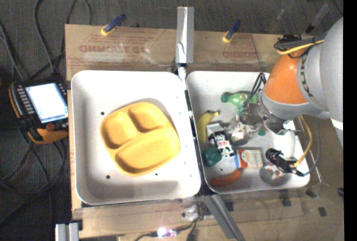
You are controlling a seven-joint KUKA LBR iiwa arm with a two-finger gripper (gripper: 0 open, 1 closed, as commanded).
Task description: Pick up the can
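Observation:
A small silvery can [271, 174] lies near the front right corner of the right bin [223, 81]. My gripper [244, 123] hangs over the middle of that bin, to the can's far left and apart from it. It is low among the clutter, close to a green object [234, 99] and a small printed box [221, 142]. The orange band of the arm [284, 81] sits above the gripper and hides part of the bin's right side.
The right bin also holds a banana [207, 120], a teal cup [212, 156], a small carton [249, 158] and an orange-red item [226, 178]. A yellow divided plate [140, 136] rests in the left bin [83, 123]. A handheld screen [44, 101] lies left of the bench.

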